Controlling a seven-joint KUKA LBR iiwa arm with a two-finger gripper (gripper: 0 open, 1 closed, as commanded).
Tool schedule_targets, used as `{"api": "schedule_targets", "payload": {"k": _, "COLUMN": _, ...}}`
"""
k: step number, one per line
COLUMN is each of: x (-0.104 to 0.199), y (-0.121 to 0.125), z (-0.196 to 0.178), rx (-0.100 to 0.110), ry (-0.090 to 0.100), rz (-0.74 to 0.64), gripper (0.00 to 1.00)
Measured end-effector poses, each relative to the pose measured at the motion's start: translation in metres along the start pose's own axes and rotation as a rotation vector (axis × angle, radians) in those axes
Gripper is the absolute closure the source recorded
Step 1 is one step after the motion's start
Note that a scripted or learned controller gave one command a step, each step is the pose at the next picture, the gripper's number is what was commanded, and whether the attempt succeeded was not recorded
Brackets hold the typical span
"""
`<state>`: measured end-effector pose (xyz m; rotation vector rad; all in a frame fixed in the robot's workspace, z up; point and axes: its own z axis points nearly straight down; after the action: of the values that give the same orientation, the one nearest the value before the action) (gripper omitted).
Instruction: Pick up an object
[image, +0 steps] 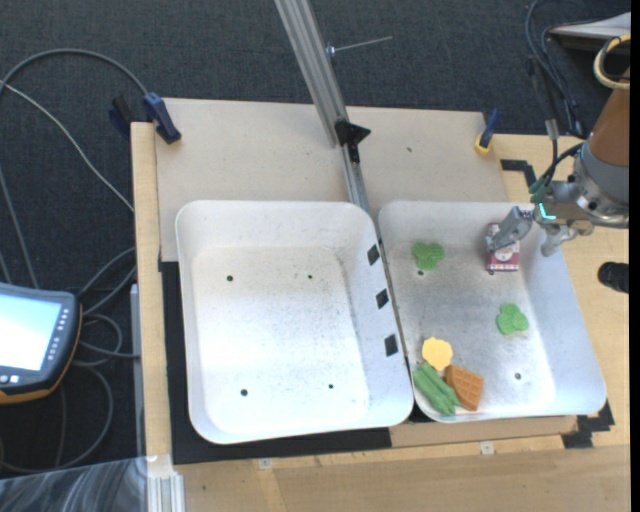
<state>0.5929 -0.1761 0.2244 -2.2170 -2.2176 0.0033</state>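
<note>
- Two shallow white bins sit side by side on the bench (260, 150); the left bin (275, 320) has only dark specks on its floor.
- The right bin (560, 300) holds five small things.
- A green leafy piece (428, 256) lies near the bin's upper left, and a second green leafy piece (512, 320) lies lower and further right, well apart from the first.
- In the bottom left corner of that bin a yellow piece (437, 352), a green pod (434, 387) and an orange waffle piece (465, 386) lie clustered together, touching or nearly so.
- A small red and white carton (502, 258) stands in the upper right part of the same bin.
- The gripper (530, 232) reaches in from the right, above the bin's upper right area.
- Its two grey fingers (510, 228) are spread apart; the carton sits just beside and below the left finger, not between the two, and nothing is held.
</note>
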Motion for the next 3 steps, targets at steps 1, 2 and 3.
{"api": "schedule_targets", "payload": {"k": 1, "x": 0.000, "y": 0.001, "z": -0.002, "rx": -0.004, "ry": -0.001, "rz": -0.001, "gripper": 0.00}}
{"api": "schedule_targets", "payload": {"k": 2, "x": 0.006, "y": -0.004, "z": 0.042, "rx": 0.000, "ry": 0.000, "rz": 0.000, "gripper": 0.00}}
{"api": "schedule_targets", "payload": {"k": 3, "x": 0.000, "y": -0.010, "z": 0.103, "rx": 0.003, "ry": 0.000, "rz": 0.001, "gripper": 0.00}}
